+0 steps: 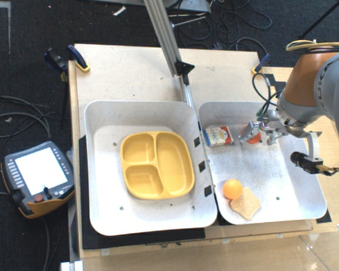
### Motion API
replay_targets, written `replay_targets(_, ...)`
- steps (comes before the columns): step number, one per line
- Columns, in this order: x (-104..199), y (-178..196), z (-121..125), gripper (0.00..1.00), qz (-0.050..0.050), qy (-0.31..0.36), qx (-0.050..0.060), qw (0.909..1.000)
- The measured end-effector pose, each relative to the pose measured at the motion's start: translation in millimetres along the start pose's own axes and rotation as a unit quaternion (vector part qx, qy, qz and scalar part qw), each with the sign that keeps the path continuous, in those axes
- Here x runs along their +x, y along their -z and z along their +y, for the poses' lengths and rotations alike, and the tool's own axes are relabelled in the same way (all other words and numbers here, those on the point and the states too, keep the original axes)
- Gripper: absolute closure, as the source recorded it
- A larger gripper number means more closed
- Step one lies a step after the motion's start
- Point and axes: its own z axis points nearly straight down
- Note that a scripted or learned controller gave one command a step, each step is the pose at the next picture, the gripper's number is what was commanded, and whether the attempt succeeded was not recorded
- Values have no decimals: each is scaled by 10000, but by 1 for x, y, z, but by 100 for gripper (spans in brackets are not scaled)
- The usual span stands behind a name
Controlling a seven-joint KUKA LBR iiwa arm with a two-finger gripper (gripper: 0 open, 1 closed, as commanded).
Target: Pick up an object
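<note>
From my console the arm [313, 89] reached in over the right bin [305, 199], and its gripper [255, 134] hung low at that bin's far end, just beside the small carton [217, 135] lying on its side near the bin's left wall. The wrist hid most of the tool and the metal parts blurred together, so I could not tell how wide it stood; I saw nothing between its tips, and it seemed to have hold of nothing.

Any loose thing would have served the task. The carton lay nearest the tool; the orange ball [233, 189] and the tan piece of bread [246, 204], touching each other, sat well apart from it at the near end. The yellow divided plate [157, 164] lay flat in the left bin [101, 208].

I judged the approach step to be in hand, with no grasp made yet. The next move called for shifting the tool left until it straddled the carton, lowering it, closing, then lifting straight up. The bin wall close by left little room on that side.
</note>
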Motion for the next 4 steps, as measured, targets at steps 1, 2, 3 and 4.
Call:
replay_targets(1,1,-12,0,0,-4,5,-14,10000)
replay_targets(2,1,-1,1,100,-9,9,-29,10000)
replay_targets(3,-1,64,2,100,-13,10,-63,10000)
replay_targets(4,-5,128,4,100,-16,11,-67,10000)
